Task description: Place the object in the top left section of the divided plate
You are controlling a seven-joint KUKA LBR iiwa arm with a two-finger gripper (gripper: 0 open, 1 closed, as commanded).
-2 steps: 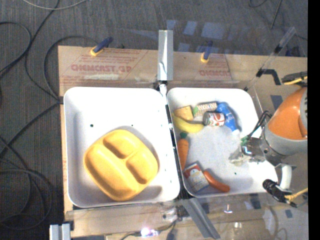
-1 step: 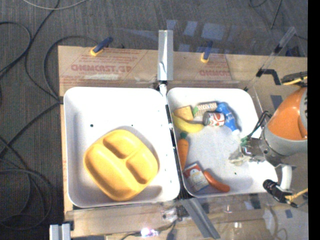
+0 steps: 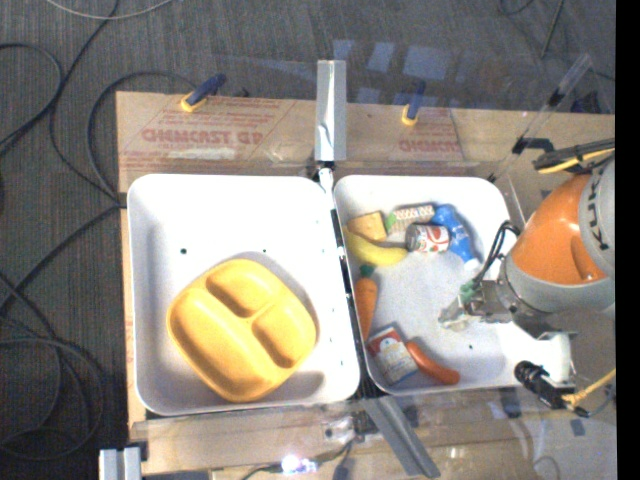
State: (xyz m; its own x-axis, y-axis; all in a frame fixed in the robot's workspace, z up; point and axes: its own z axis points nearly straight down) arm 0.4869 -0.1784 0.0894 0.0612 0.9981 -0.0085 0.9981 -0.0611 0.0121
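A yellow divided plate (image 3: 243,328) lies in the left bin (image 3: 160,208), turned at an angle, with nothing in its three sections. My gripper (image 3: 459,312) hangs low over the right bin (image 3: 500,353), above a bare patch of floor right of the middle. The arm's orange band (image 3: 558,243) rises behind it at the right. Nothing shows between the gripper's tips. The closest objects are a red sausage (image 3: 432,364) below and to the left, and a soda can (image 3: 429,238) further up.
The right bin also holds a banana (image 3: 374,251), a carrot (image 3: 365,305), a blue item (image 3: 457,230), a wrapped bar (image 3: 413,213), an orange wedge (image 3: 368,225) and a small packet (image 3: 389,355). A wall divides the two bins (image 3: 340,268).
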